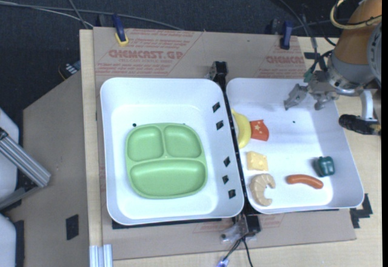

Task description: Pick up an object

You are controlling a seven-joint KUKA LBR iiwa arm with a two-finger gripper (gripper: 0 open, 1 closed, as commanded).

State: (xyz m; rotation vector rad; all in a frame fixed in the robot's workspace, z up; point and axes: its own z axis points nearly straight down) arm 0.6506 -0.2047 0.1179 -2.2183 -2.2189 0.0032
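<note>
White right bin (339,138): gripper (307,97) hovers at its far edge, jaws spread, empty. Descending here risks closing on bare floor, well clear of sausage (304,181).

Arm (357,47) comes in pretty chunky: rounded grey casing, fat orange band (359,29) above wrist, shiny-ish plastic look. Yellow cable (343,7) loops over top of orange part. Below band, wrist narrows into silvery ring, light metal finish. Gripper (309,97) is small, grey, kinda spidery, with thin metal fingers (294,98) and dark bits at joints. Thin black cable runs down toward it from above. No readable markings or labels on casing at this res.
</note>
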